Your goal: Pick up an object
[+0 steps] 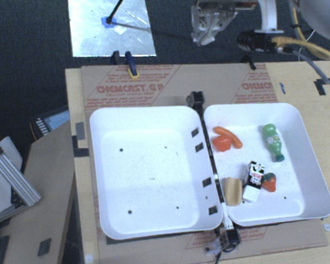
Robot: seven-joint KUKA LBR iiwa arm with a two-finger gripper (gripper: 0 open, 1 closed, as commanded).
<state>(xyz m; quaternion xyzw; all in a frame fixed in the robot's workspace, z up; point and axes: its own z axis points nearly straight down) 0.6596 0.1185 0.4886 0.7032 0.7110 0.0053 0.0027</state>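
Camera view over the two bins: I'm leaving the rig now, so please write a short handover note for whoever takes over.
Gripper: raised at the top of the view, above and behind the bins, with nothing between its fingers.
Right white bin: orange carrot-shaped toy at upper left, green plastic bottle at upper right, tan cup-shaped piece by the divider, black-and-white cow-patterned carton beside it, touching a small red strawberry-like toy.
Left white bin: nothing to report.
Done: no object picked yet.
Left: descend into the right bin, grasp one object, lift it.
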